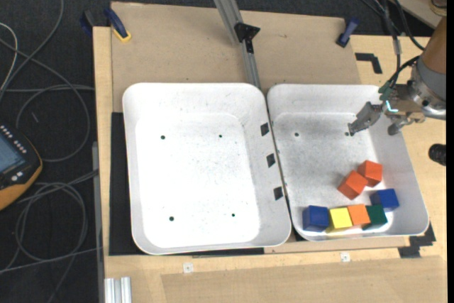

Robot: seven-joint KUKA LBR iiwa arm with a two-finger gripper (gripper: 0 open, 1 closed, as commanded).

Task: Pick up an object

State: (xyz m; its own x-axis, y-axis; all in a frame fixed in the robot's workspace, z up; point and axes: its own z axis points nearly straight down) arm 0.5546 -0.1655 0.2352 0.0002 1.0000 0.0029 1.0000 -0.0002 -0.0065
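Observation:
Several small blocks lie in the right bin (312, 152), toward its near right corner. Two orange blocks (360, 178) touch each other, with a blue block (385, 199) just below them. Along the near wall runs a row: blue block (316, 216), yellow block (340, 218), orange block (359, 215), green block (377, 217). My gripper (373, 127) hangs over the bin's far right part, above and apart from the blocks. It is open and nothing sits between its fingers.
The left bin (195, 167) lies beside the right one, joined by black clips (270, 160). A slanted metal rail (227, 3) crosses the bench at the back. Blue clamps (118, 23) sit at the board's far corners. Cables trail on the floor at left.

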